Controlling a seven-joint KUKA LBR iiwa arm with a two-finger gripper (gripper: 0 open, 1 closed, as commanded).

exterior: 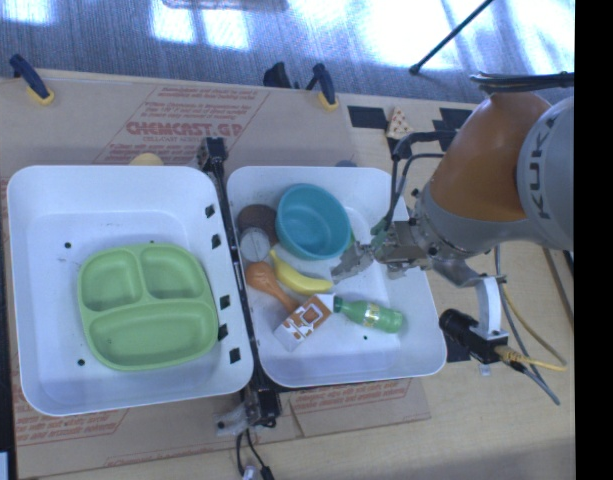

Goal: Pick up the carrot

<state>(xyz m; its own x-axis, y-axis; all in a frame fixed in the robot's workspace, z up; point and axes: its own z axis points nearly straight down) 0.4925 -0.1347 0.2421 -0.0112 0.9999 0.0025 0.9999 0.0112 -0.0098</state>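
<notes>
The carrot (267, 281) is a short orange piece lying in the right bin (416, 353), near its left wall. It touches the left end of a yellow banana (302, 276). My gripper (352, 262) hangs over the middle of the right bin, just right of the banana and below the blue bowl (312, 220). It is about a hand's width to the right of the carrot and nothing shows in its grasp. The grey arm with its orange band reaches in from the right.
Also in the right bin are a green bottle (371, 315), a small brown-and-white carton (304, 321) and a dark round object (254, 223). A green divided plate (146, 306) lies in the left bin (36, 228). Black clips line the wall between the two bins.
</notes>
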